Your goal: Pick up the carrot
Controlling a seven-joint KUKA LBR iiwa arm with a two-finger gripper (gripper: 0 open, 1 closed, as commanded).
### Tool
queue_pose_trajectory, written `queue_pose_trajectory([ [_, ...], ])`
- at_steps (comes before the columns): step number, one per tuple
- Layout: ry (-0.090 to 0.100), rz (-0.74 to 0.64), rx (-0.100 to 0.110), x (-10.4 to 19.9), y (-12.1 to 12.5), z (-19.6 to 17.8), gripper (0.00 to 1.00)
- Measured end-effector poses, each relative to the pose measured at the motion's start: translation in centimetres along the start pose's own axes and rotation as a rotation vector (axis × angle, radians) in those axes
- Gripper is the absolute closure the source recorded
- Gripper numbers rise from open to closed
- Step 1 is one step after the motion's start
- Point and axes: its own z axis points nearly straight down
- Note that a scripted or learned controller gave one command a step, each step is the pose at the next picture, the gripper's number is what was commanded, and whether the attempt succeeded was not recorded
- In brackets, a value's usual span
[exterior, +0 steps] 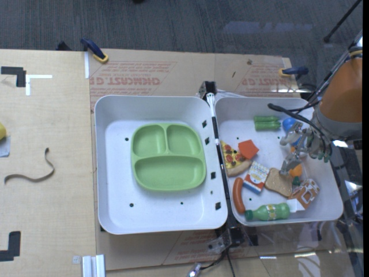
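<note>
The carrot (295,169) is a small orange piece with a green end. It lies in the right bin (328,212) near the right wall, beside a slice of toast (278,182). My gripper (291,161) hangs right over the carrot, low in the bin, and its metal body covers part of it. The grey arm with its orange band (343,94) reaches in from the right.
The right bin also holds a green cucumber (266,123), an orange wedge (248,149), a pizza slice (233,159), a small carton (256,175), a sausage (238,194), a green bottle (268,212) and a pretzel piece (306,193). A green divided plate (169,156) sits in the left bin (109,172).
</note>
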Motion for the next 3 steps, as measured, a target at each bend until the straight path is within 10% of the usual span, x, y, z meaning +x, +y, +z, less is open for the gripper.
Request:
queue_pose_trajectory([
  [1, -0.004, -0.004, 0.0, -0.2, 0.1, -1.1, 1.0],
  [2, -0.001, -0.394, 0.0, 4.7, -3.5, -0.2, 1.0],
  [3, -0.003, -0.395, 0.0, 4.6, -3.5, -0.2, 0.0],
])
